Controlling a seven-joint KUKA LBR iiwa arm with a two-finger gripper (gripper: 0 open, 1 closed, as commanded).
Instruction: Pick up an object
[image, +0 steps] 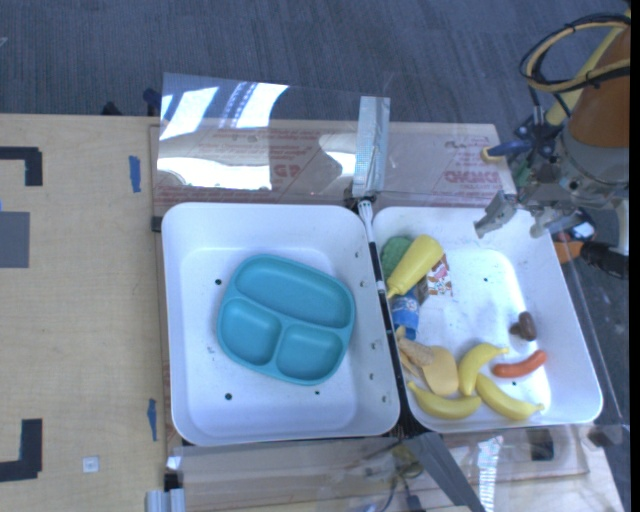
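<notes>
My gripper hangs over the far right corner of the right bin, open, with nothing between its fingers. Below it in that bin lie a small brown lump and a red sausage-shaped piece. Bananas lie along the near edge, with one more just behind them. Against the bin's left wall sit a yellow corn-like piece, a green item, a blue item and a tan piece. All the objects are well apart from the gripper.
The left bin holds a teal divided plate. A clear upright panel with a metal post stands behind both bins. Yellow cables loop above the arm's wrist at top right.
</notes>
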